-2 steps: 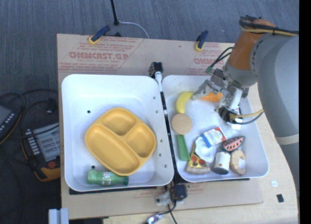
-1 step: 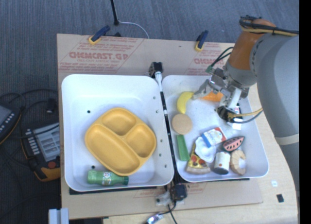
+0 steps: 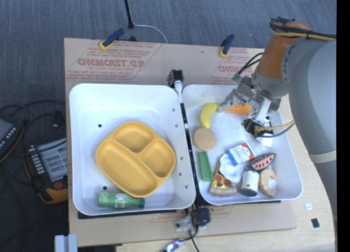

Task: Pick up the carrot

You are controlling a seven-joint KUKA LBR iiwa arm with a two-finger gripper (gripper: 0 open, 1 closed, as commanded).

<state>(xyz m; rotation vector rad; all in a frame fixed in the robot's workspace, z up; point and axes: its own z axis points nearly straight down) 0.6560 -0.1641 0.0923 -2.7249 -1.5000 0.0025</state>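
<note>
On the surface (image 3: 82,59), the left bin (image 3: 82,109) carries a yellow divided plate (image 3: 135,158) with a green bottle (image 3: 121,200) lying along the bin's near wall. None of this bears on the move.

Across the divider, the right bin (image 3: 219,89) holds the crowd: a green stick (image 3: 205,166) beside the inner wall, a tan round cookie (image 3: 205,139) above it, and a yellow banana (image 3: 208,114) above that, toward the far end. Nearer the camera sit a pizza slice (image 3: 221,183), a white packet with blue print (image 3: 235,158), a small can (image 3: 249,182), a watermelon slice (image 3: 262,161) and a piece of bread (image 3: 268,182).

The carrot (image 3: 241,109) lies in the far right part of this bin, just right of the banana — an orange wedge whose long axis runs roughly left to right across the bin.

The pincer (image 3: 244,101) sits directly over it, reaching in from the right on the grey arm with the orange band (image 3: 276,54). Its fingers appear spread, one at the carrot's left end, the other toward the right, so the carrot lies between and just below them. Whether they are pressing on it is not clear — I judge them apart, not yet clamped.

The relation that matters: the carrot is essentially under the pincer, not off to a side, so the coming move likely calls for a short descent and a close rather than any travel. The banana just beside is the near neighbour to avoid.
</note>
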